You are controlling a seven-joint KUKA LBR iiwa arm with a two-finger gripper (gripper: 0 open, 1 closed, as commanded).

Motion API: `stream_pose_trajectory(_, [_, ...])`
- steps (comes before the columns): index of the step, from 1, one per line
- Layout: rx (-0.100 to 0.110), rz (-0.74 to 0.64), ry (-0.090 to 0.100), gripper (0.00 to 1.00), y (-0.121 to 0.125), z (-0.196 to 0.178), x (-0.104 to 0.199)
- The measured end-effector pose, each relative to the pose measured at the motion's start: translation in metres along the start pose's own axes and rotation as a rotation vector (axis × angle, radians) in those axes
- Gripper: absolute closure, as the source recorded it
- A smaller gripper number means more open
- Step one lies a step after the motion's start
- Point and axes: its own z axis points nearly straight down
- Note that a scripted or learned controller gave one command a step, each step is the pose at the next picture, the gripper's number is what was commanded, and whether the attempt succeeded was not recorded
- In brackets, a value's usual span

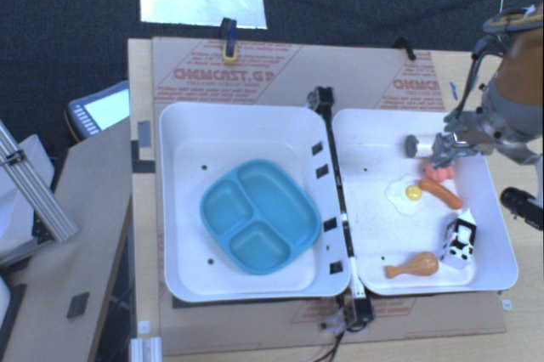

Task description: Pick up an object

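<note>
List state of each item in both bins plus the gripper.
blue divided plate: flat in left bin, nothing on it
fried egg: flat, right bin
carrot: lying beside egg
drumstick: lying down
milk carton: tipped over
gripper: low above carrot, fingers unclear

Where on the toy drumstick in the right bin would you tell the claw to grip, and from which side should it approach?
Probably the thin bone end of the drumstick, coming straight down from above. It lies flat on the right bin floor, its narrow handle pointing left and the fat end right, near the cow-patterned carton. The slim neck fits between fingers closing across it, and that end is farther from the carton.
</note>
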Motion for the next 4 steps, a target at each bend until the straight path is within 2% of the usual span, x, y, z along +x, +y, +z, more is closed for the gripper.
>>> stream_pose_trajectory(1, [0.003, 0.001, 0.0, 1.0, 0.002, -0.041, 0.0])
stream_pose_trajectory(4, [0.009, -0.004, 0.004, 1.0, -0.014, 0.014, 0.159])
